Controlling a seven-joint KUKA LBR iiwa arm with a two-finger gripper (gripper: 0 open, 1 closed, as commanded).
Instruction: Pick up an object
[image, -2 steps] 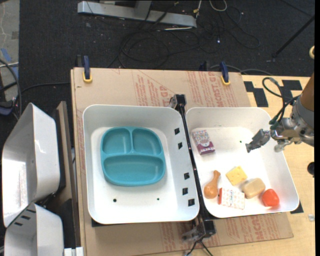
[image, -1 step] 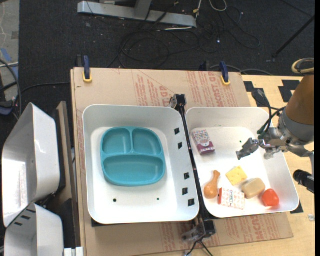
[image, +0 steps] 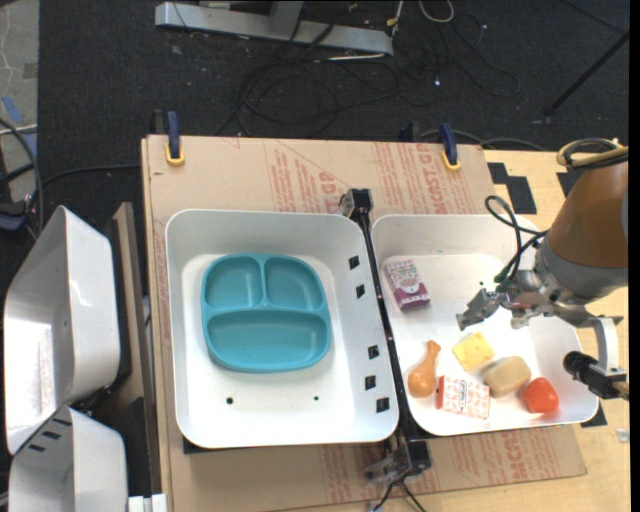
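On the worktop (image: 300, 170) you have two shallow white bins; the left bin (image: 185, 300) carries a teal divided plastic plate (image: 265, 312), well apart from the work. The right bin (image: 440, 240) holds the small things. The gripper (image: 478, 312) hovers just above the yellow wedge-shaped block (image: 473, 351); whether its fingers are open I cannot tell, and nothing shows held. This block looks light, stiff and a little smooth, so take it across its flat sides. Beware: a beige rounded lump (image: 506, 375) touches it, a white-red carton (image: 464, 396) and an orange pear-shaped toy (image: 425, 370) lie near, and a red ball (image: 541, 396) and a purple-white carton (image: 407, 283) lie farther off.
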